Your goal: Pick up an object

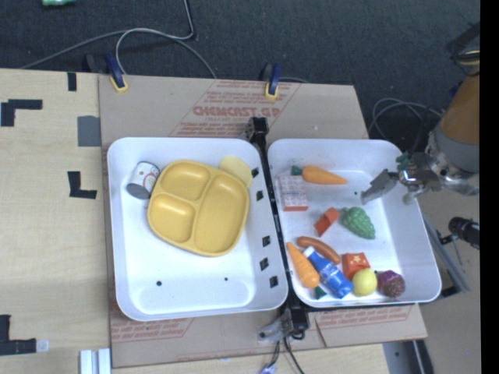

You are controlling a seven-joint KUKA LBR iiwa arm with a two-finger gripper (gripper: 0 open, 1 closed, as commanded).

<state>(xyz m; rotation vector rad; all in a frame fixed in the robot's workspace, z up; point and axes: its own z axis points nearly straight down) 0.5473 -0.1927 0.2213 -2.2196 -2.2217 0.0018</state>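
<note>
The right bin [405,232] holds several toy foods: a carrot [323,176] at the back, a pink-and-white packet [293,192], a small red wedge [326,221], a green bunch of grapes [359,221], a hot dog [317,248], a second carrot [302,266], a blue bottle [330,276], a red block [355,261], a lemon [364,283] and a dark red fruit [391,284]. My gripper [392,187] hangs over the bin's right side, above and to the right of the grapes. Its fingers are spread, with nothing between them.
The left bin [187,294] holds a yellow divided plate [199,206], a small can [143,180] at its left and a pale yellow piece [235,167] behind it. A black divider [269,209] runs between the bins. Cables lie beyond the cardboard base.
</note>
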